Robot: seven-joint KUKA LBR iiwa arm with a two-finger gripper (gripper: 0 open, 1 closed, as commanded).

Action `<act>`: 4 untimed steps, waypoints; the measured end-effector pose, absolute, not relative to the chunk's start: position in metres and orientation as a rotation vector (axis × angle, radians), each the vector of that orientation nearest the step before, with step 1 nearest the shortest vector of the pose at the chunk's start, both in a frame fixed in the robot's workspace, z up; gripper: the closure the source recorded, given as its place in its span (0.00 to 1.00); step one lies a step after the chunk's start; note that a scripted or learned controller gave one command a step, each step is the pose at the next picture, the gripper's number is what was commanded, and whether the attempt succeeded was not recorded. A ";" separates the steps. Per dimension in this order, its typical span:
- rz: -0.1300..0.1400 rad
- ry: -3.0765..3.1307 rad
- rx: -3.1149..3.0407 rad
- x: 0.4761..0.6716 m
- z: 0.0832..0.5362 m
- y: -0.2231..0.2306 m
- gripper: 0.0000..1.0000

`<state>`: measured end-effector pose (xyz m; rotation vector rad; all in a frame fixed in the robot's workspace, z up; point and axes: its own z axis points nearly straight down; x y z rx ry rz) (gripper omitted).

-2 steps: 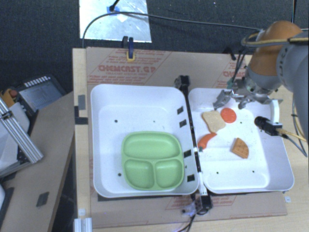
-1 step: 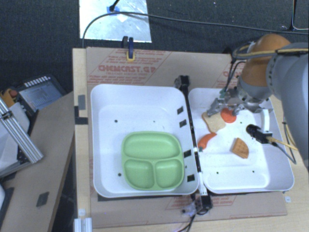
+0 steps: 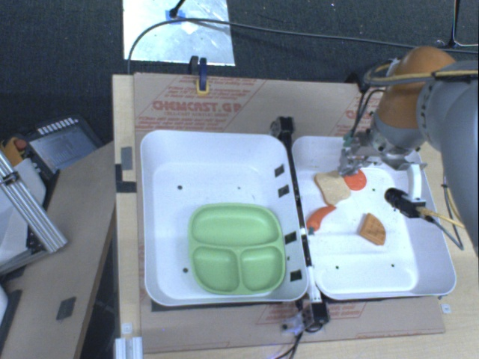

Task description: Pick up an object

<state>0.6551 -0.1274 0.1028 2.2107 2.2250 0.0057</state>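
Over the far half of the right bin (image 3: 419, 275) the gripper (image 3: 352, 164) hangs low, just above a red disc (image 3: 356, 180) that lies touching the upper right corner of a tan slab (image 3: 333, 188). Whether the gripper is released or clenched cannot be told from this angle, and nothing can be seen held in it. The disc looks like the target, being nearest. To do this step well, the gripper should come straight down centred on the red disc, not on the seam where it meets the tan slab, or the slab may be caught or nudged instead. The disc looks flat and low, so the descent probably has to go almost to the bin floor before closing, and the lift should be slow and vertical so the disc does not slip out. If the disc proves too thin to pinch, better choices are the brown wedge (image 3: 372, 229), which stands apart nearer the front, or the orange piece (image 3: 322, 217) close to the wall between the bins. The left bin (image 3: 172, 170) with its green plate (image 3: 236, 247) plays no part.
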 end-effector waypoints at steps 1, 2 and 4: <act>0.007 2.219 2.213 0.662 0.157 -0.137 1.00; 0.007 2.217 2.215 0.661 0.213 -0.147 1.00; 0.004 2.230 2.213 0.662 0.231 -0.098 1.00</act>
